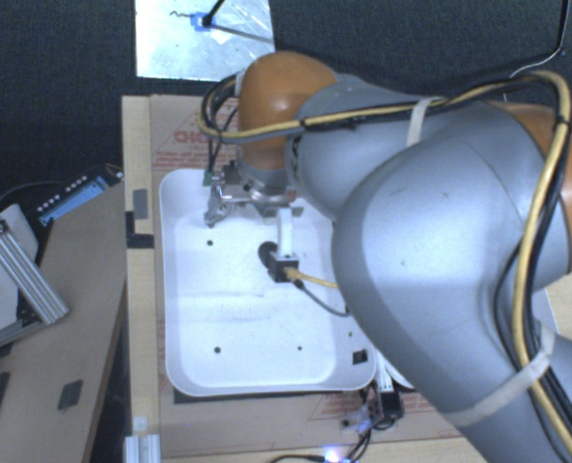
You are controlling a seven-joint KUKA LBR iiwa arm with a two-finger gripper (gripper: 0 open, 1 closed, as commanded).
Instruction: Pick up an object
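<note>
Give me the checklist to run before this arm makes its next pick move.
1. Claw over a bin: ok, it hangs above the far left part of the shallow white plastic bin.
2. Target beneath the claw: not ok, bare white floor there.
3. Load in the claw: cannot tell.
4. Candidate to pick: ok, a small black square piece lies near the bin's near right corner, well apart from the claw.
5. Path to that piece: cannot tell, the big grey arm hides the space beside it.
6. Second bin's contents: cannot tell, hidden behind the arm.
</note>
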